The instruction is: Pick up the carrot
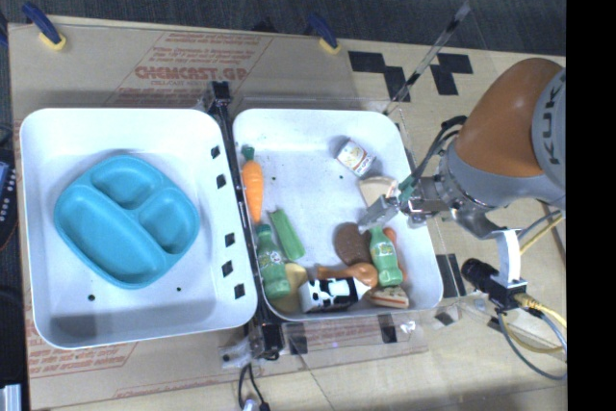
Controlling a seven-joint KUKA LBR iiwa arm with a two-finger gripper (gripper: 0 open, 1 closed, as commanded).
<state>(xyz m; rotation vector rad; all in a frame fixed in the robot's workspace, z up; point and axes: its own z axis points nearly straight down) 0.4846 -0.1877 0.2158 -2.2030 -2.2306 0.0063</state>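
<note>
The carrot (pixel 252 188) lies against the right bin's (pixel 318 122) left wall, well apart from the jaws (pixel 383 210) near its right wall, whose spread cannot be told; the wall may block one finger, causing a slip.

Smooth, glossy-looking plastic in the white bins (pixel 318 125) and blue tray (pixel 125 218); matt orange carrot (pixel 252 188), probably plastic.

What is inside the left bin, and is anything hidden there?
The left bin holds one blue divided tray, its compartments bare. Whatever lies under the tray is covered. The carrot lies in the right bin.
</note>
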